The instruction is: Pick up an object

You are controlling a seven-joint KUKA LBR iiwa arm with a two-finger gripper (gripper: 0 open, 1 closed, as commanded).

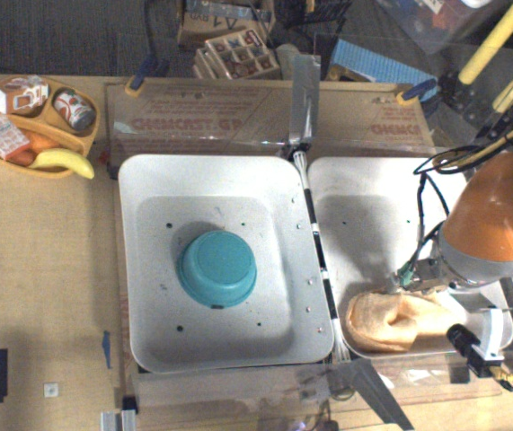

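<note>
Tan soft object (391, 320), probably plush or cloth, lies at 6 o'clock in the right bin (364, 196), against the front wall. Judged light, limp and non-fragile; it should bunch under a pinch, so grip a raised fold near mid-body. Gripper (422, 281) sits at its 1 o'clock edge, apparently touching. Gripper state: cannot tell. Teal bowl (218, 268) occupies the left bin (148, 187).

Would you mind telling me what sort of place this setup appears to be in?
Most likely a robotics lab bench. A grey arm with an orange band reaches over two shallow white bins, one holding a teal plastic bowl, with cables and cluttered boxes behind the bench.
</note>
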